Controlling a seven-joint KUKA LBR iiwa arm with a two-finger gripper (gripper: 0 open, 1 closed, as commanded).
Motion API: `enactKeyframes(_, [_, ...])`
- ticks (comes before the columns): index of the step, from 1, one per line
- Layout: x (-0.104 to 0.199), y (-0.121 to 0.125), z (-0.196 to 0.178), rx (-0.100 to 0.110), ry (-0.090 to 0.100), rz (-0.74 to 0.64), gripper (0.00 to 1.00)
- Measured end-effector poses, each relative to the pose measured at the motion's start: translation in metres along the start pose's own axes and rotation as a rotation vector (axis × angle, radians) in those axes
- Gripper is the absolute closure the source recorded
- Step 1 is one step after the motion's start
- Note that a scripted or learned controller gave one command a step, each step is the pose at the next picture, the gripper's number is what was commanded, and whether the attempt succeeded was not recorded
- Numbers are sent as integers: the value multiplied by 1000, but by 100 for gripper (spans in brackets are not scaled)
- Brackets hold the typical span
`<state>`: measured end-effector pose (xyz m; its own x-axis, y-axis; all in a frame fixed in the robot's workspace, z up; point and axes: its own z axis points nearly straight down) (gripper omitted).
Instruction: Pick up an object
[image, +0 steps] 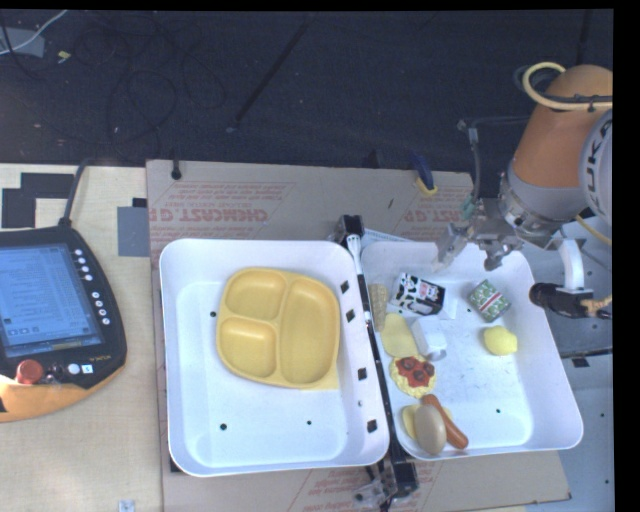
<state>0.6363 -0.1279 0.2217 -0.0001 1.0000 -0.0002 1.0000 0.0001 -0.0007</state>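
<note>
My gripper (468, 256) hangs over the far edge of the right bin (545, 400), fingers spread open with nothing between them. Just below it in that bin lie a black-and-white carton (416, 293) and a small green box (489, 299). Closer to the front are a yellow lemon (500, 341), a white cube (432, 340), a yellow cheese slice (398, 335), a small pizza piece (414, 374), a sausage (452, 424) and a tan egg-shaped piece (430, 428). A yellow divided plate (278, 325) lies in the left bin (190, 400).
A teach pendant (50, 310) rests on the bench to the left of the bins. A black divider strip (365, 330) runs between the two bins. Cardboard (260, 200) lies under both bins.
</note>
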Motion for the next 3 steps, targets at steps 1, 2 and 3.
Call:
enactKeyframes(1, [-40,6,106,-3,0,-2,0])
enactKeyframes(2, [30,-17,64,1,4,-5,0])
enactKeyframes(3, [-44,-14,43,-1,-3,5,0])
